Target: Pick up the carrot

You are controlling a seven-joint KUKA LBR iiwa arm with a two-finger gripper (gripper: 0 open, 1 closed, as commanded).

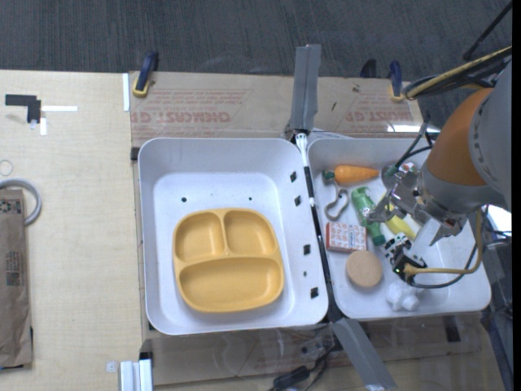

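Orange, tapered, lying on its side: your carrot [356, 173] sits near the back wall of the right bin [456, 300], tip pointing toward the arm. Just in front of it lie a grey hook-shaped clip [336, 204] and a green piece [366, 210], so the carrot's rear and top are its freest approach. Your gripper [391, 218] hangs lower in the same bin, over the green and yellow clutter, near the carrot but apart from it. You cannot tell from this slant how wide the jaws stand, and nothing shows between them. A red-and-white box [346, 236], a tan disc [365, 269] and a white lump [401, 298] crowd the front half, which likely explains why the carrot ended against the far wall. Left bin [163, 177] carries a yellow tray [228, 261], well clear of the work. Judged from this, you need to shift toward the bin's back before descending; the clip is the likeliest snag.
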